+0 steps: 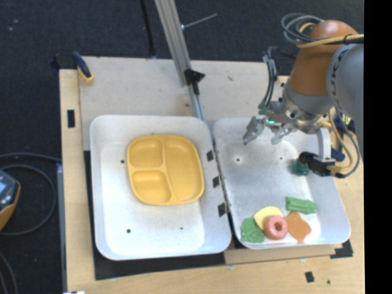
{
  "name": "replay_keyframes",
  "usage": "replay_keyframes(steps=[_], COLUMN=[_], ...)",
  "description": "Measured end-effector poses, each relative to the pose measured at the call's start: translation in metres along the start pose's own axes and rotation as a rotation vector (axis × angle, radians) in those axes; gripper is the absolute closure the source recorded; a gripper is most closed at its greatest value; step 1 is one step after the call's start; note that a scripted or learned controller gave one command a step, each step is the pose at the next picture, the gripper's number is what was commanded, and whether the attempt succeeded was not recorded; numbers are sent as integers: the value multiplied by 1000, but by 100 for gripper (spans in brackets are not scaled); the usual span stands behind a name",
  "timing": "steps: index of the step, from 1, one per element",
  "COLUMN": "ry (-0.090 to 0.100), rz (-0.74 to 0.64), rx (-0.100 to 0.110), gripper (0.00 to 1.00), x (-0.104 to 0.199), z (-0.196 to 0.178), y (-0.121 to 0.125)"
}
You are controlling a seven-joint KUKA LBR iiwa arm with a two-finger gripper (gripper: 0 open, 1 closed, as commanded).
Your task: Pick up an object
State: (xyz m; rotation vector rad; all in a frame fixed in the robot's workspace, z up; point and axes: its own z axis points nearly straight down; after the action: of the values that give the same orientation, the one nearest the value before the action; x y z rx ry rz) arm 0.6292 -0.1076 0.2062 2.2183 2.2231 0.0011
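Look at the right bin point(245, 164) first: your gripper point(264, 131) hangs over its upper part, near the back rim, and its two grey fingers point(252, 130) stand spread apart with nothing between them, so they are released and carry no object. The arm point(321, 66) comes in from the right, its orange band above the wrist plainly visible, with cables looping beside it. The things you could pick lie well apart from the fingers, bunched in the near right corner of that same bin: a pink ring-shaped toy doughnut point(276, 226) sits in the middle of the cluster, touching a yellow piece point(267, 214) just behind it, a green leaf-like piece point(250, 231) on its left, and an orange piece point(299, 226) on its right. A long green piece point(302, 205) lies just behind the orange one. Closer to the arm, by the bin's right side, you can see a small dark teal thing point(300, 168), too blurred to name. The left bin point(110, 225) holds a yellow divided plate point(165, 168) with three compartments, lying flat near its middle. Both bins rest side by side on the pale bench point(122, 78), and a grey metal rail point(173, 35) slants up from between them.
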Motion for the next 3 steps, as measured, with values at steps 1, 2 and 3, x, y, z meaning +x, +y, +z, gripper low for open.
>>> replay_keyframes(steps=[1, 2, 3], ry=[0, -1, -1], rz=[0, 2, 3], rx=[0, 3, 4], gripper=[0, 0, 0], x=[0, -5, -6], z=[0, 49, 102], y=[0, 9, 8])
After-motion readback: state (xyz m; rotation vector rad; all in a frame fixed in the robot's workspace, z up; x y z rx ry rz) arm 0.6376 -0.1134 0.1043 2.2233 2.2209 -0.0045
